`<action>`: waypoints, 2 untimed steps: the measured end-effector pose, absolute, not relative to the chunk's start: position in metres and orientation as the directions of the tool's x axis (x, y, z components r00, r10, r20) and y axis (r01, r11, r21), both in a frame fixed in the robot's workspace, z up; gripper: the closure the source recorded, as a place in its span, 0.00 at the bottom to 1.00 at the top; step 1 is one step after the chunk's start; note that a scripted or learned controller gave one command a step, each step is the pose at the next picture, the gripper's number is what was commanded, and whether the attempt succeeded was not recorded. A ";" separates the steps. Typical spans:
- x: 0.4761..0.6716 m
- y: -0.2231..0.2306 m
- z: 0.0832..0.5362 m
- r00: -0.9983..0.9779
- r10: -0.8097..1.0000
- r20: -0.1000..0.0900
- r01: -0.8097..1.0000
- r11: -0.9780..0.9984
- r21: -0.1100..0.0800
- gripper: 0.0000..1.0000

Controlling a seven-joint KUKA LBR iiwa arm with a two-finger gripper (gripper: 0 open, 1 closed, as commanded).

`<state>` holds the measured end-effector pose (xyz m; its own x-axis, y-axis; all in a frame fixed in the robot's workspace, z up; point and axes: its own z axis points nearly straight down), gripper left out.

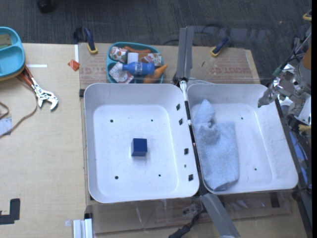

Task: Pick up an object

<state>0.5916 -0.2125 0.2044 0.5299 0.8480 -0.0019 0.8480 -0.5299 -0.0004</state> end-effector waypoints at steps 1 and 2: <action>0.592 -0.212 0.204 0.530 0.848 -0.002 0.848 -0.530 -0.001 0.00; 0.605 -0.113 0.192 0.769 0.639 -0.003 0.639 -0.769 -0.002 0.00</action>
<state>0.6055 -0.1134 0.1923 0.7688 0.6395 -0.0031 0.6395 -0.7688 -0.0023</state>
